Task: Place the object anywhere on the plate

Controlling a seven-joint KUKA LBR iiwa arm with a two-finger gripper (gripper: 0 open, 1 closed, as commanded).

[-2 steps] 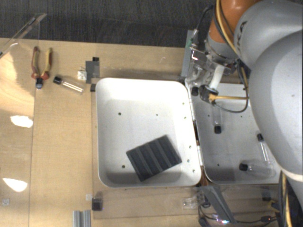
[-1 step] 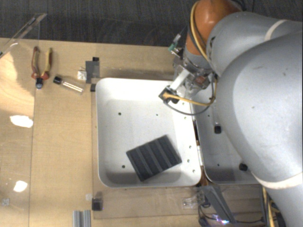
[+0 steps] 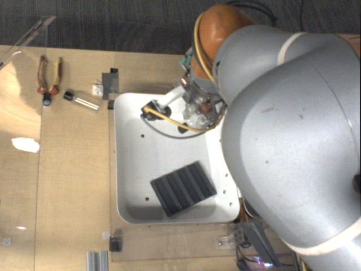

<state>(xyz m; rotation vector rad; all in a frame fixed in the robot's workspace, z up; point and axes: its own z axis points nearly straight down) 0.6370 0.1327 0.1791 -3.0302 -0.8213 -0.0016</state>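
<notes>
Counter (image 3: 67,168) was pale wood-grain laminate, smooth, with glare patches at the left. One shallow white bin (image 3: 125,168) sat on it, hard plastic, rounded corners, small dark holes dotting the floor.

In the bin's near half lay a dark charcoal rectangular piece with raised parallel ribs (image 3: 183,188), matte, turned at a slant to the bin walls. It rested flat on the bin floor, near the front wall, well apart from the gripper.

Gripper (image 3: 198,107) was over the bin's far right corner, metallic and cluttered, with a yellow cable (image 3: 169,119) looping out across the white floor. Whether the fingers were open or closed could not be told; the wrist hid them. Nothing seen held.

Arm (image 3: 293,134) was smooth grey casing, bulbous, filling the right side; glossy orange band (image 3: 217,24) above the wrist.

On the counter left of the bin: pliers with red-orange handles (image 3: 48,75), a small clear tube with a black cap (image 3: 82,99), a grey metal bracket (image 3: 110,83) at the bin's far corner.

No readable writing or labels anywhere.
</notes>
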